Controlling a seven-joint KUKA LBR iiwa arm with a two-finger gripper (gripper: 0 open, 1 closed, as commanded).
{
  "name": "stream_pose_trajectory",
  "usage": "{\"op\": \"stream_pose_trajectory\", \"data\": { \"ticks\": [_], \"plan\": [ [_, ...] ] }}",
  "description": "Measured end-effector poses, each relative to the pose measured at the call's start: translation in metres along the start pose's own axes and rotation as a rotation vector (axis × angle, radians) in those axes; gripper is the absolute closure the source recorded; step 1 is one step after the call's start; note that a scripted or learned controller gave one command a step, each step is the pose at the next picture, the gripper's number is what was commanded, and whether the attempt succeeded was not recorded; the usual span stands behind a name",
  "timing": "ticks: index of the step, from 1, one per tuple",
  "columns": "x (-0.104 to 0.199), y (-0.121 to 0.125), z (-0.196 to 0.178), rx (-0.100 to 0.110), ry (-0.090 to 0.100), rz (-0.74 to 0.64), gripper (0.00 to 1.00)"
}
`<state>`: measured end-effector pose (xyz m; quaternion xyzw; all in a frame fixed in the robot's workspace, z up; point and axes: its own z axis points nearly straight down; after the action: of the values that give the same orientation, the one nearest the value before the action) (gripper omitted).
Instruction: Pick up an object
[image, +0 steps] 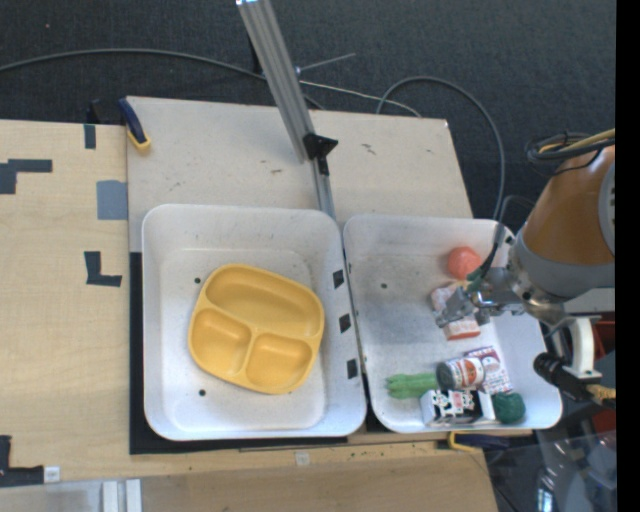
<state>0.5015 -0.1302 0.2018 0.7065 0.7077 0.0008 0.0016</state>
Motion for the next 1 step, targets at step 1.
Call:
{"op": "stream_pose_trajectory", "data": {
  "ticks": [1],
  "plan": [
    [0.0525, 0.0134, -0.0019, 0.005, 0.003, -0.005, 1.00]
  ]
}}
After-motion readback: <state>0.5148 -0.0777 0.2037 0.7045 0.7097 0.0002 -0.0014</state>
